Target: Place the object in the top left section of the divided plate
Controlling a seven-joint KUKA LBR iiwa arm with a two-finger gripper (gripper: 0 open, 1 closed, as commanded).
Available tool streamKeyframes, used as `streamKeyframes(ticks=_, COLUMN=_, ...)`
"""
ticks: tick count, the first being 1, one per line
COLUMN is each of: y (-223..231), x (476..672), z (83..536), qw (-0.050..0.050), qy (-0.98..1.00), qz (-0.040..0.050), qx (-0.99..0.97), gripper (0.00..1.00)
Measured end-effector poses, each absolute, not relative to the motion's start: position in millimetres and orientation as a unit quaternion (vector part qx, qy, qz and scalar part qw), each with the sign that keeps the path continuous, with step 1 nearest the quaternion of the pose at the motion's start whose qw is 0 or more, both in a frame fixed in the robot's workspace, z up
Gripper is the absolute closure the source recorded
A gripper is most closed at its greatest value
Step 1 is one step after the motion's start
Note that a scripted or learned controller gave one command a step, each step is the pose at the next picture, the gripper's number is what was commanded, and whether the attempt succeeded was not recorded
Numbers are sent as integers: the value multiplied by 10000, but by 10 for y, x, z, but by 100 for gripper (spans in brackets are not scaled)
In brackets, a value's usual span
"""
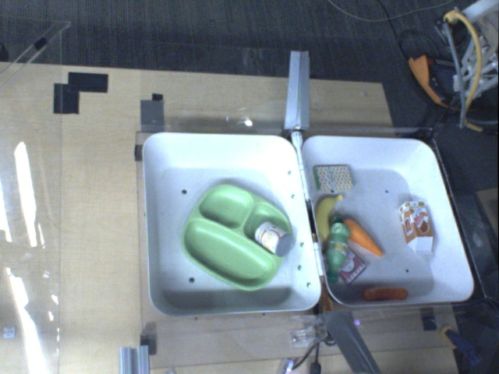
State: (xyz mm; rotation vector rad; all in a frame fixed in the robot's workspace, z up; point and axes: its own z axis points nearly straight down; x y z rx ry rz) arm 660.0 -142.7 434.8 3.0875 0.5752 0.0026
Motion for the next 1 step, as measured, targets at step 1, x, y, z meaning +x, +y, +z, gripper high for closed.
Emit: streamKeyframes(ticks=1, y=-891, x=6585, z=4355, qw=-1, qy=1459, qz=21, qx=9893, gripper=100)
